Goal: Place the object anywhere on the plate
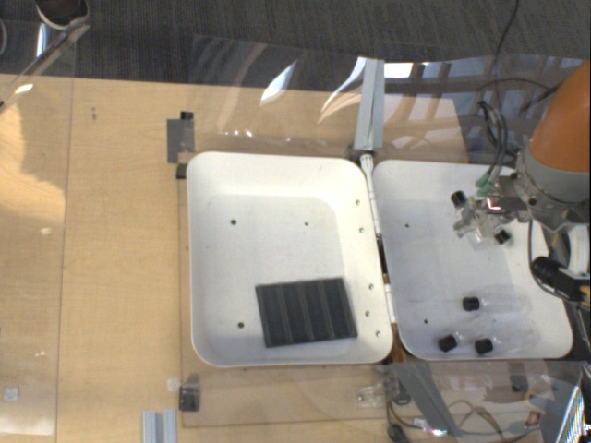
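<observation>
I see the end effector over the far part of the right bin; I cannot tell what state it is in. The plate, a dark ribbed slab, lies near in the left bin. Small black objects sit near-right. They look light, rigid, perhaps slippery; I'd pinch one across its middle.

A robotics lab: two white bins bolted to a wooden tabletop, clear shielding, loose cables, grey carpet beyond.
</observation>
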`<act>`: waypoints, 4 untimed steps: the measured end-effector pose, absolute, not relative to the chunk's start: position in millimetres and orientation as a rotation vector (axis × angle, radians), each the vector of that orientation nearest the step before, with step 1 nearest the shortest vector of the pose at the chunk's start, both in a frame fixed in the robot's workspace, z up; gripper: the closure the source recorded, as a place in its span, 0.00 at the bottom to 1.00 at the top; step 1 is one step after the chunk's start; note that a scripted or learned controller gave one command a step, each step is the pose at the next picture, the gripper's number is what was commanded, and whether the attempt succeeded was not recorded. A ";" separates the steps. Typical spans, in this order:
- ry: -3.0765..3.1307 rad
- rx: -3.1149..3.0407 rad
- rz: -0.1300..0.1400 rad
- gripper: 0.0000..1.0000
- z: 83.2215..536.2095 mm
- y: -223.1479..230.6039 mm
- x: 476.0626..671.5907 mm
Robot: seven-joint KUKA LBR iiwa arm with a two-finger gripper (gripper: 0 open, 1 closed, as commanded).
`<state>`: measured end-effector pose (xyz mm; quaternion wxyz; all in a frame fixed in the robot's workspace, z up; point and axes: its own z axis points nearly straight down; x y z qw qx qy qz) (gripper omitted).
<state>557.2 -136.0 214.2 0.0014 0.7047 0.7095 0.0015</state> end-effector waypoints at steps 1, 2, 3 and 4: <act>2.337 2.093 0.006 1.00 93.9 -143.2 497.7; 2.327 2.107 0.004 1.00 183.7 -33.8 555.7; 2.399 2.028 0.001 1.00 187.6 16.0 618.9; 2.401 2.026 0.000 1.00 182.2 95.5 657.1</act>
